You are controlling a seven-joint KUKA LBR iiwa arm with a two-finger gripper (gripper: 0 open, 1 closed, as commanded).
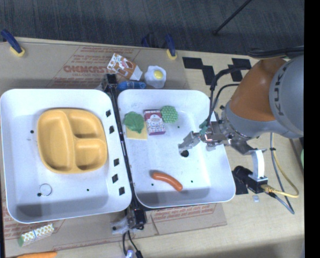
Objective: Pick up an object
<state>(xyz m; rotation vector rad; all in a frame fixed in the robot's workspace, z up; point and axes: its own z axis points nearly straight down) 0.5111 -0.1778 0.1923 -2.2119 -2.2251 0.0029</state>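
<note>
The gripper (186, 145) hovers narrowly parted, holding nothing, in the right bin (216, 184); the sausage (166, 180) lies at its 7 o'clock.

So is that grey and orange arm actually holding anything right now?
Nothing that can be seen. The gripper hangs over bare floor of the right white bin, with no item between its jaws. The orange sausage and the small red carton lie apart from it.

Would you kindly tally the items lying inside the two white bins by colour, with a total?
Yellow: 2, the divided tray and the flat slice
Green: 2, the leafy piece and the bumpy round piece
Red: 1, the small carton
Orange: 1, the sausage
Total: 6
</note>
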